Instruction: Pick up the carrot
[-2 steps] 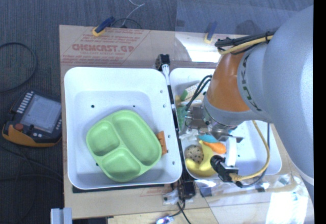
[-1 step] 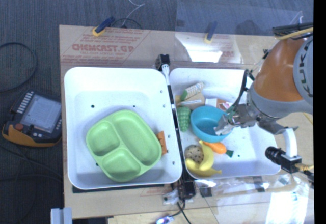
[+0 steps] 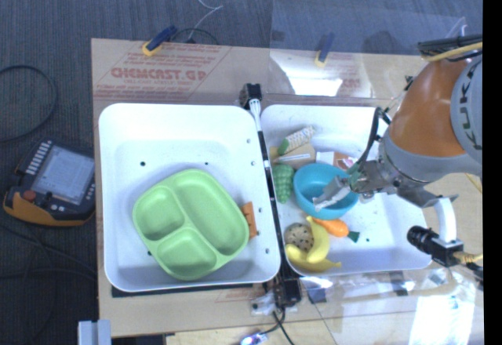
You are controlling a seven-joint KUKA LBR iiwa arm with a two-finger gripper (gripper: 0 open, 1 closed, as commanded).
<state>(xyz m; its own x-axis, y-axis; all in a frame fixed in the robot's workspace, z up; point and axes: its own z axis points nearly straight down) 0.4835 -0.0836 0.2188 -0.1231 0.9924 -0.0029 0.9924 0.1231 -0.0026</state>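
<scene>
Yellow banana [image 3: 312,253]: it lies at the near edge of the right bin [image 3: 392,257], just in front of the blue bowl [image 3: 312,183], curving around a round tan speckled toy [image 3: 298,236].
Carrot [image 3: 333,227]: orange with a small green tip at its right end, it lies flat on the bin floor just in front of the blue bowl, touching the banana's upper end. Nothing grips it.
Blue bowl: it sits near the middle of the right bin, close to the divider between the two bins.
Gripper [image 3: 339,193]: it hangs over the right rim of the blue bowl, behind the carrot and apart from it. Whether its claw is spread or pressed together cannot be told from this angle.
Arm [image 3: 435,120]: grey, with a large orange band, it reaches in from the right of the blue bowl.
Green ridged toy [image 3: 281,181]: it stands just left of the blue bowl, against the divider.
Green plate [image 3: 190,222]: three compartments, it rests in the left bin [image 3: 141,132], well left of the blue bowl, with a small orange piece [image 3: 249,219] at its right edge.
Boxed items [image 3: 296,146]: small packages lie behind the blue bowl, toward the far wall of the right bin.
</scene>
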